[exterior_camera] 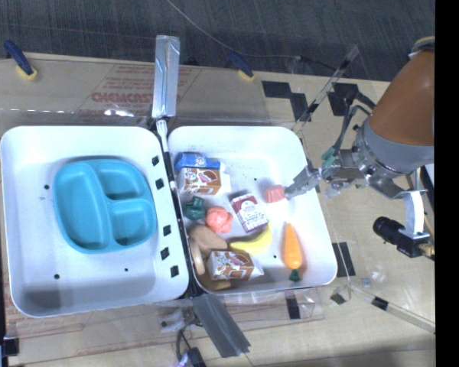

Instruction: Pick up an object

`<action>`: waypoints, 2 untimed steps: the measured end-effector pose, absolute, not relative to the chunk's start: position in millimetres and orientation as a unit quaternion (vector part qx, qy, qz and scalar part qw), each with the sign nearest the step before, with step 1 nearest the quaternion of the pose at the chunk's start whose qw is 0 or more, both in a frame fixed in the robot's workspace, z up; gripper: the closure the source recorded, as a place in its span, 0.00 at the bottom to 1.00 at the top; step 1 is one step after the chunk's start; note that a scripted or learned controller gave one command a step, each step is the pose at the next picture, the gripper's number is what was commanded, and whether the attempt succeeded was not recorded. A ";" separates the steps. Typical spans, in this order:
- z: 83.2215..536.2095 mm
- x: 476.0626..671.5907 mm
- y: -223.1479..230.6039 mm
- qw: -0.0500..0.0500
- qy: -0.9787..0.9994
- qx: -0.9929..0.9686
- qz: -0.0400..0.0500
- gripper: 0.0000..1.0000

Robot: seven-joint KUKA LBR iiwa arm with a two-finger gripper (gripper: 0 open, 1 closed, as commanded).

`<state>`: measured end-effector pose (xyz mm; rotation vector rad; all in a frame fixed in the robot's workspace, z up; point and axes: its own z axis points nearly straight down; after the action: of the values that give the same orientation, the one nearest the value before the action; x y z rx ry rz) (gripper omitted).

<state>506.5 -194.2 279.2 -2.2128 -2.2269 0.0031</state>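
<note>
1. The gripper (300, 183) hangs over the right edge of the right bin (310, 239), reaching in from the arm (402, 117) on the right.
2. Whether its fingers are apart or together cannot be told; nothing is seen between them.
3. A small pink block (274, 194) lies just beside the gripper's tip, on the bin floor.
4. Further in lie a carrot (291, 247), a banana (254, 241), a pink ball (219, 219) and three small cartons (247, 211).
5. The left bin (23, 205) holds a blue divided tray (105, 203), well apart from the gripper.
</note>
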 end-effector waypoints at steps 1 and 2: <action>140.7 479.0 -200.5 0.005 -0.724 -0.690 0.003 0.00; 100.7 484.0 -206.7 -0.004 -0.752 -0.659 -0.006 0.00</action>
<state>484.0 -206.7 100.7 -2.0767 -2.3674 -0.0203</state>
